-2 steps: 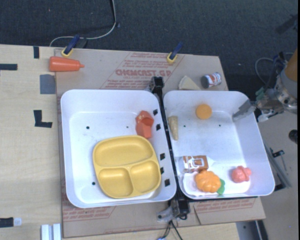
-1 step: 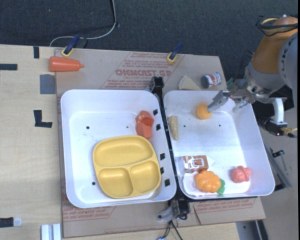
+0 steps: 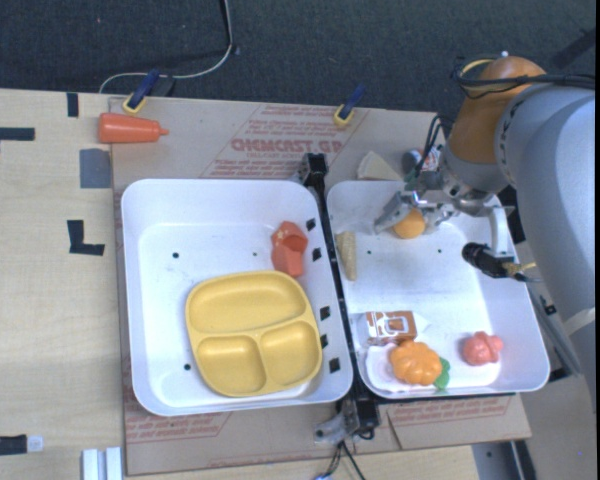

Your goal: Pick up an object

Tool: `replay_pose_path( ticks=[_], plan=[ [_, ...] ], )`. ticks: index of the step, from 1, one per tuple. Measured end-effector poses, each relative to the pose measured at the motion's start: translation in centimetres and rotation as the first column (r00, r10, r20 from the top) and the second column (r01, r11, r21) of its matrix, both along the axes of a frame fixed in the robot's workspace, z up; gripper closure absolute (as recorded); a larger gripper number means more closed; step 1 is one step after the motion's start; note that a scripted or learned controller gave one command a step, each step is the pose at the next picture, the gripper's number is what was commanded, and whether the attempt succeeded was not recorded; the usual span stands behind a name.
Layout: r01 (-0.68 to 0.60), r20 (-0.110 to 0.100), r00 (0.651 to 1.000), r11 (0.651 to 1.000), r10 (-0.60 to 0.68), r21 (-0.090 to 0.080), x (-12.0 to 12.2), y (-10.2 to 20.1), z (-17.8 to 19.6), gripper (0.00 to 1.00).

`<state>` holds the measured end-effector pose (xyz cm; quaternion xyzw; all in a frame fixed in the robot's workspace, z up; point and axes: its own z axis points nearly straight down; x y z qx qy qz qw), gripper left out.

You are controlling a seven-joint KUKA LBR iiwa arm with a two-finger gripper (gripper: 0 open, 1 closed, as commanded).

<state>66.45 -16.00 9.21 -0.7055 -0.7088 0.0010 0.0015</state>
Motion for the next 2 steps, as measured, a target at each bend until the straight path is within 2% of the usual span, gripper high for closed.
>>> replay_pose_path(
  ticks=[1, 2],
  plan=[
    [0.001, 0.001, 1.000, 1.000, -0.001, -0.002, 0.0, -0.2, 1.4, 1.00],
    [-0.003, 0.009, 1.000, 1.000, 0.003, 0.001, 0.6, 6.7, 8.4, 1.00]
  ],
)
